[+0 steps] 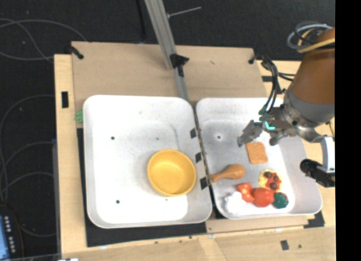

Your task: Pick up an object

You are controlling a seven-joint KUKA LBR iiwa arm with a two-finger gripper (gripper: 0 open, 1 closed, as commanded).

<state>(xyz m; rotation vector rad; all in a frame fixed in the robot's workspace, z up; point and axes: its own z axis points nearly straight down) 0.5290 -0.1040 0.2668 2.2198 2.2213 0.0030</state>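
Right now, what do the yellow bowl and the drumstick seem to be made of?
Yellow bowl: probably plastic, smooth with a soft sheen, one even colour.
Drumstick: likely a moulded plastic toy, uniform tan, slightly glossy. The picture is too small to be sure.

We see a tan surface point(124, 68) bearing two shallow white bins side by side, the left bin point(113, 119) and the right bin point(225, 116).

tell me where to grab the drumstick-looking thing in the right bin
Take the drumstick across its narrow handle end, the part pointing toward the divider between the bins. Come straight down from above: it lies flat, roughly left to right, with bare floor of the right bin on its near and far sides. The end effector is above and to its right.
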